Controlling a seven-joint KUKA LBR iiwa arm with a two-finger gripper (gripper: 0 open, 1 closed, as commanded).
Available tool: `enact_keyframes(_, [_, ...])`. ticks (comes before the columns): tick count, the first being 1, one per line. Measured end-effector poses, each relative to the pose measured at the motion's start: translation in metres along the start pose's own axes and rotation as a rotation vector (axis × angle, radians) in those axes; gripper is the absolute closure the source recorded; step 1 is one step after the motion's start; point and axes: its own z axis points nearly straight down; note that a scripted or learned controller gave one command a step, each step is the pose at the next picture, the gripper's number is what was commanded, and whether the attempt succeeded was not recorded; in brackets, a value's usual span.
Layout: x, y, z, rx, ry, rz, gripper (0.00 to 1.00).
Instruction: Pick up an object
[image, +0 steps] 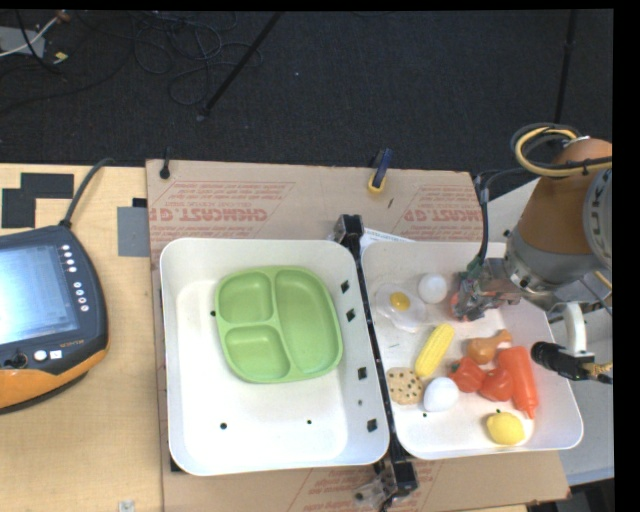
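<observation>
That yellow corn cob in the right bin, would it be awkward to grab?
Probably a little. The corn cob looks rounded and tapered, so it may roll if nudged. Its glossy, toy-like surface suggests it's light, stiff and perhaps slippery. A cookie lies near its lower end.

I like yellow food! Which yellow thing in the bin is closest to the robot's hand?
The corn. It lies just below-left of the gripper; the lemon sits far down by the bin's front edge.

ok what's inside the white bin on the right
In the right white bin: corn cob, cookie, fried egg, lemon, red pieces. The gripper covers its far corner.
</observation>
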Motion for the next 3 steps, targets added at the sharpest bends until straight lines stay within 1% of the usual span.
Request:
enact_keyframes(1, [-0.007,-0.001,-0.043,0.001,-0.001,0.001,1.0])
enact_keyframes(2, [-0.009,0.0,-0.073,0.002,0.0,0.0,1.0])
enact_keyframes(3, [0.043,-0.005,-0.083,0.006,0.003,-0.004,1.0])
